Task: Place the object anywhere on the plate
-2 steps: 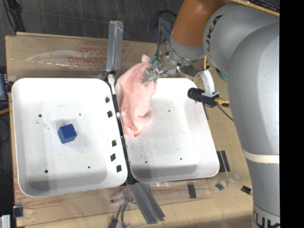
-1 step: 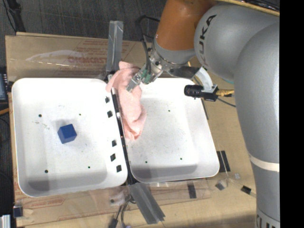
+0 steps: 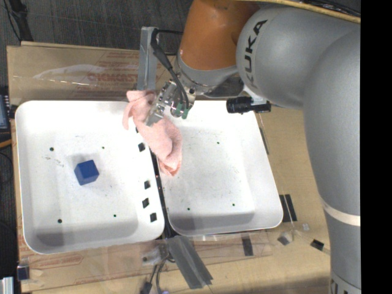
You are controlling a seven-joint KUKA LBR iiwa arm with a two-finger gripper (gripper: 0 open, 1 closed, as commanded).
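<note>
So the gripper (image 3: 160, 110) has the pink cloth (image 3: 160, 138) pinched, dangling over the seam between bins (image 3: 37, 182). Blue cube (image 3: 86, 171) sits in the left one.

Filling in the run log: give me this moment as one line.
gripper: shut on pink cloth | cloth: hanging over the divide between bins | blue cube: left bin, untouched | placement: not yet done

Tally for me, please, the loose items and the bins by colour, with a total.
Pink: 1, the cloth, hanging at the gripper
Blue: 1, the cube
White: 2, the left bin and the right bin
Total: 4
</note>
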